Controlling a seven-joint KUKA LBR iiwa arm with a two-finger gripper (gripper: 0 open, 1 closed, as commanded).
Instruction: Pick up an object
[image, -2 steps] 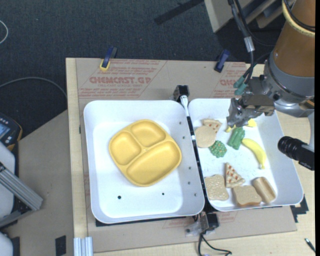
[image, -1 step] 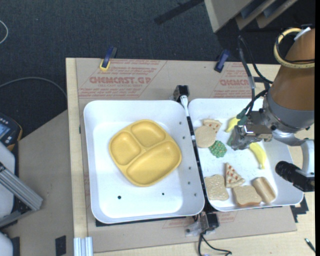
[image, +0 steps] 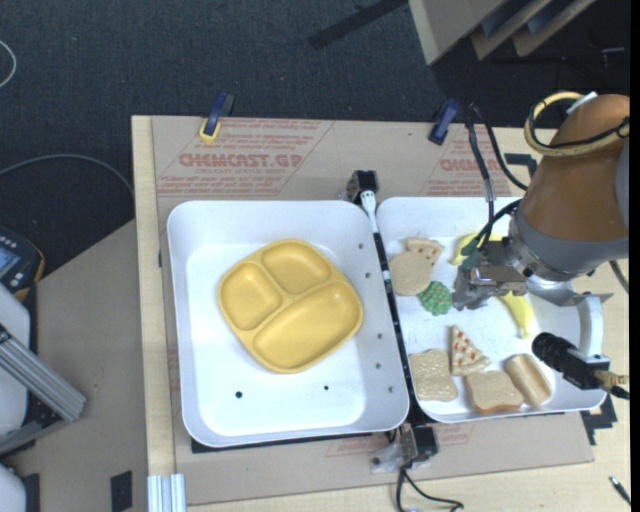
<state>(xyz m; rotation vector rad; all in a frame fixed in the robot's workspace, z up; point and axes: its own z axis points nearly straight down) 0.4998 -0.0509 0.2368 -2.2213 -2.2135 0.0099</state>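
We see gripper (image: 478, 285) low in right bin (image: 400, 215), just right of toy broccoli (image: 435, 297). Jaw state: we cannot tell. Pizza slice (image: 464, 350) near side; banana (image: 518, 312) right. Yellow divided plate (image: 290, 303) in left bin (image: 190, 330).

Readable text: red print on the brown board (image: 300, 160) that covers the desk, along its far edge behind the bins.

- Behind the left bin: "CHEMCAST G.P" in large red capitals (image: 240, 159), outlined by a red angular frame. Smaller red lines run above and below it; too fine to read.
- Behind the right bin: a second red print of the same kind (image: 462, 160), partly covered by cables and the arm; letters not legible.

No other legible labels, numbers or signs on bins, tray or food items.
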